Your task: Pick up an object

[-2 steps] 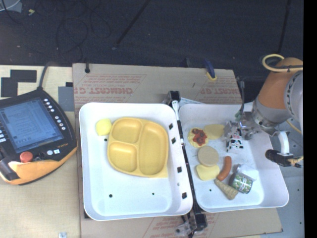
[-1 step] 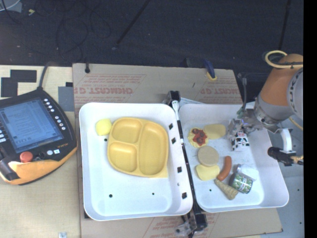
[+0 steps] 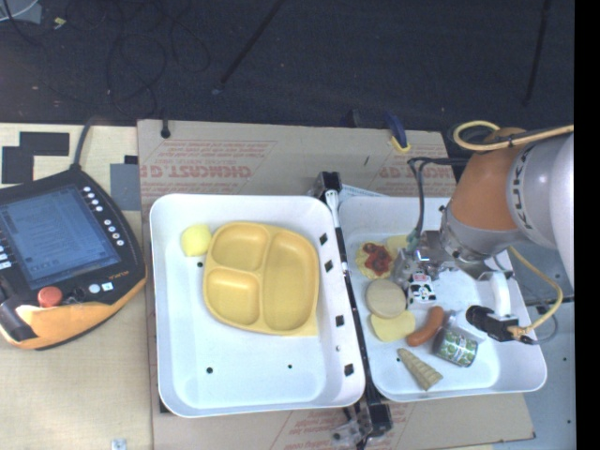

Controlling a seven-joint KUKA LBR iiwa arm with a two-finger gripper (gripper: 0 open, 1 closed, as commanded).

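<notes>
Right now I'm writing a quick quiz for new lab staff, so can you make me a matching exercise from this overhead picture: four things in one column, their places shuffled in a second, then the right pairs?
Things:
1. Yellow plastic divided plate
2. Small pale yellow ball
3. Ridged tan ice-cream cone
4. Handheld control pendant with blue screen

Places:
A. On the bench, outside the bins
B. Near edge of the right bin
C. Middle of the left bin
D. Left bin, beside the plate's far left corner

Pairs: 1-C, 2-D, 3-B, 4-A
</notes>
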